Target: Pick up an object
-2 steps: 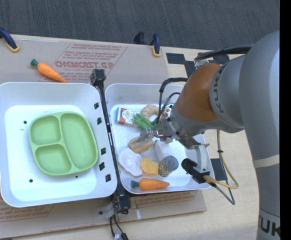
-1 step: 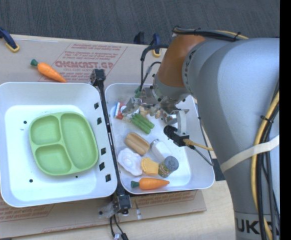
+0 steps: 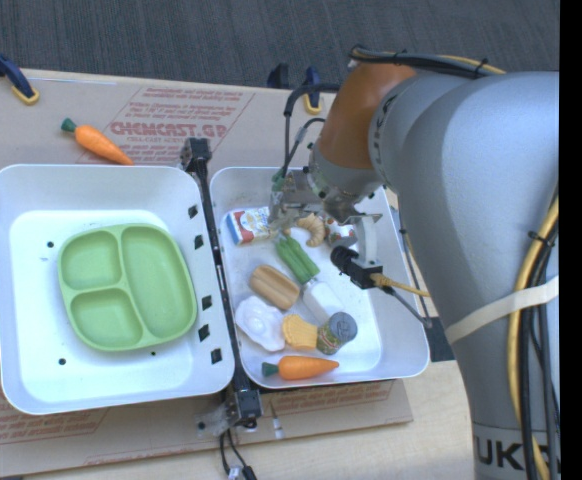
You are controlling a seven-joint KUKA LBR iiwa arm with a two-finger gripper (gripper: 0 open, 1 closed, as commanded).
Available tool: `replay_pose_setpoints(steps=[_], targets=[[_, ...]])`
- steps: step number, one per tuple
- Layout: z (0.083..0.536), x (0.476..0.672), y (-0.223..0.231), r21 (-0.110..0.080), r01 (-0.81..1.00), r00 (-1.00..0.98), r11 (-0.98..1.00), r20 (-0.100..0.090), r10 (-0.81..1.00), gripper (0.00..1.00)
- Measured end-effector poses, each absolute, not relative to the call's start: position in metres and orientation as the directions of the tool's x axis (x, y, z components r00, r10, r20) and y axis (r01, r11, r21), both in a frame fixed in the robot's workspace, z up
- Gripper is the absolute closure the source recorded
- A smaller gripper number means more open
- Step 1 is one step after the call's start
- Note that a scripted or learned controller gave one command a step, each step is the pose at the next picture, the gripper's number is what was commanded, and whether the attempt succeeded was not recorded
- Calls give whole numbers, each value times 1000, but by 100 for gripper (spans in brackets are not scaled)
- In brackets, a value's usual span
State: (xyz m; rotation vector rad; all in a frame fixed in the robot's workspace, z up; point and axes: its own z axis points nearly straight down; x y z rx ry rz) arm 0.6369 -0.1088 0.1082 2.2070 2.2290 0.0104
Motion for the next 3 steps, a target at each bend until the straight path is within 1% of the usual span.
replay_pose_setpoints(steps=[1, 2, 3], targets=[[193, 584, 17, -1, 1000, -10, 10, 1, 1000, 100], [192, 516, -11, -4, 1000, -7, 7, -1, 1000, 100], [192, 516, -11, -3, 1000, -7, 7, -1, 1000, 0]])
